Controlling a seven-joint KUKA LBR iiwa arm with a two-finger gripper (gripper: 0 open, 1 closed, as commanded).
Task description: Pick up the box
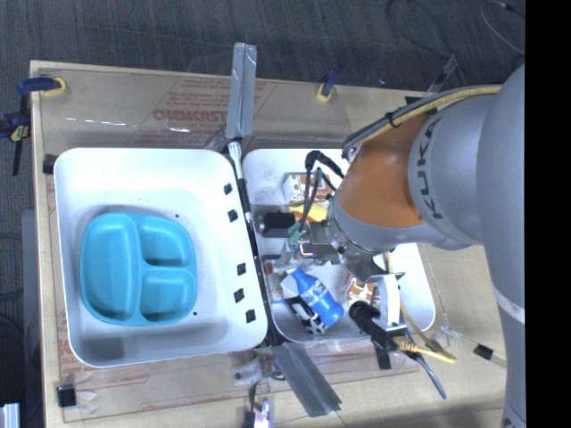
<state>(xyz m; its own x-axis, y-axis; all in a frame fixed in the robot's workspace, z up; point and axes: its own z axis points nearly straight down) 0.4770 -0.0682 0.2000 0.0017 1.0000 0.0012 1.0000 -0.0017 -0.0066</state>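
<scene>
Reaching in from the right, bent low over the right bin (264,175) with the orange band (379,185) of the grey arm (464,176) covering the bin's middle. Kept the gripper (299,237) down among the clutter by the bin's left wall; could not tell whether spread or pressed together. Left the blue box (314,297) lying tilted toward the bin's near end, just below the gripper. Showed a small printed pack (299,185) at the far end and, in the left bin (134,176), a teal divided plate (138,266).
</scene>
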